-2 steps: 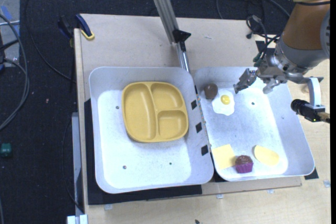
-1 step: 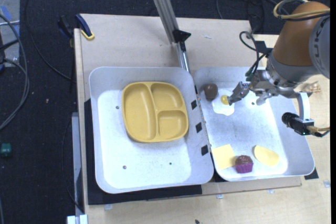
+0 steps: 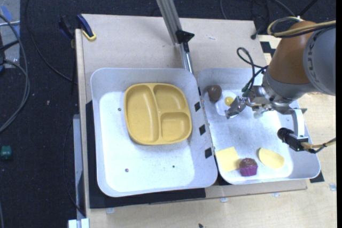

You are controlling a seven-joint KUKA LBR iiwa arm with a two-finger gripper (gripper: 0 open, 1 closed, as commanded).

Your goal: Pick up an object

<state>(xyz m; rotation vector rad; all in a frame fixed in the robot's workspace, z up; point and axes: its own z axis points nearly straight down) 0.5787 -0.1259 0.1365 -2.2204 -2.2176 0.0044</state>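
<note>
We saw the gripper (image 3: 233, 110) low in the right bin (image 3: 307, 171), finger state impossible to tell, beside a small yellow piece (image 3: 229, 100): approach stage, we judged; closing next.

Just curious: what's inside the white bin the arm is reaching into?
In the right bin: a brown ball, yellow block, purple piece, yellow oval. The gripper covers anything beneath.

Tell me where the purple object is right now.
The purple object lies in the right bin, near its front edge, between the yellow square block and the yellow oval piece, well in front of the gripper.
</note>
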